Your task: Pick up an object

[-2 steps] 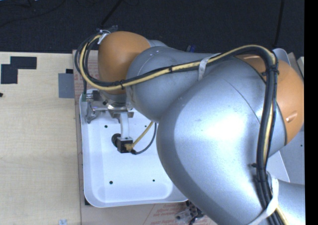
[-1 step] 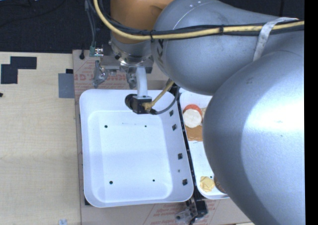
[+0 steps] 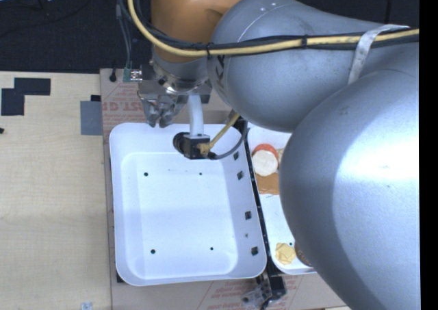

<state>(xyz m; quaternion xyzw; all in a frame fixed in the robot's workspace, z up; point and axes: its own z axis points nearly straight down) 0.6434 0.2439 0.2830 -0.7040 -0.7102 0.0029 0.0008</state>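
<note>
Closest to the lens looms my own bulky grey arm segment (image 3: 356, 165), which covers most of the right side and hides part of what I am after. Starting at the left, the pale wooden bench top (image 3: 48, 185) carries a few dark flat patches, then comes the shallow white plastic left bin (image 3: 123, 233), its floor bare but for small dark dots. My two-finger gripper (image 3: 159, 115) hangs over that bin's far rim, under the orange band; I cannot tell from this angle whether it is released or clenched, and I see nothing carried in it. Further right, the shallow white right bin (image 3: 272, 223) holds the candidates: a small round white-and-orange piece (image 3: 265, 161) near the far end, a flat brown piece (image 3: 269, 183) touching it on the near side, and a pale yellow lump (image 3: 285, 254) at the near end. I judge all three light, and perhaps soft. The round piece looks the best take, pinched across its middle, since it stands proud of the floor.
</note>
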